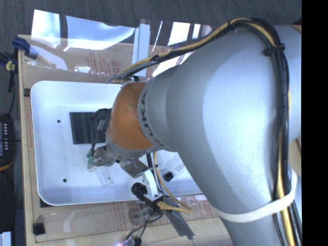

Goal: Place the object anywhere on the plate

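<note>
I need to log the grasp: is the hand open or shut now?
Cannot tell. The hand hangs low over the white bin beside the dark plate, with the arm's orange band above it.

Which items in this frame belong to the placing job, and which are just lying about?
Job:
- flat dark grey rectangular plate in the shallow white bin
- gripper hanging beside the plate

Lying about:
- blue clamp at the bench's corner
- black device at the left edge

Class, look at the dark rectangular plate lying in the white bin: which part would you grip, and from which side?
Probably its bare left end, from straight above, pinching across the two long edges. The dark plate lies flat on the white bin floor, and the arm covers its right end. It looks thin, so grip may be poor.
</note>
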Tool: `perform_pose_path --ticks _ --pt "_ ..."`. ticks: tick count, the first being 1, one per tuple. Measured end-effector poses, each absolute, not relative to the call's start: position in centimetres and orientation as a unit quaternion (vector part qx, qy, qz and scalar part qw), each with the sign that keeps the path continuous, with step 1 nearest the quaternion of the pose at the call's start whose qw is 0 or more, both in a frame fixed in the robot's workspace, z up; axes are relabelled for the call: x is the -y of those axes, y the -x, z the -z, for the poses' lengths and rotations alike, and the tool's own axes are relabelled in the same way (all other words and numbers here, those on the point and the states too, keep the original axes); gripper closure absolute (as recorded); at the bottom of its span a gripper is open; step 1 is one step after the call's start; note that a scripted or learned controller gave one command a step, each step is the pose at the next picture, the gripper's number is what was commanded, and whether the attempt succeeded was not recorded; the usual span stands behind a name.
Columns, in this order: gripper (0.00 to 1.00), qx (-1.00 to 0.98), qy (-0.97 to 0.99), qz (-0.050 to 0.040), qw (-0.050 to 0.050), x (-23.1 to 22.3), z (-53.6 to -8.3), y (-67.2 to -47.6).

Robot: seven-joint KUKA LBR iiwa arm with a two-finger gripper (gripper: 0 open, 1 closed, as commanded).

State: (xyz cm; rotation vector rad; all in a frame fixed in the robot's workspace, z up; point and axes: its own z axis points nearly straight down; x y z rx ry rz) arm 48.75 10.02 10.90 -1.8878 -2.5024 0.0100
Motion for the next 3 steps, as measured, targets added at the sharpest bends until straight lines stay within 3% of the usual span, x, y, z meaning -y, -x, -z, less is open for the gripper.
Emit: perform_pose_path --ticks 1,2,3 --pt "1.00 0.678 0.735 -0.0019 0.002 -19.7 -9.1 -47.4" --pt "1.00 0.761 0.649 -0.0012 0.002 -16.4 -22.1 -47.5" --pt "0.00 0.761 0.649 -0.0016 0.002 -16.4 -22.1 -47.5"
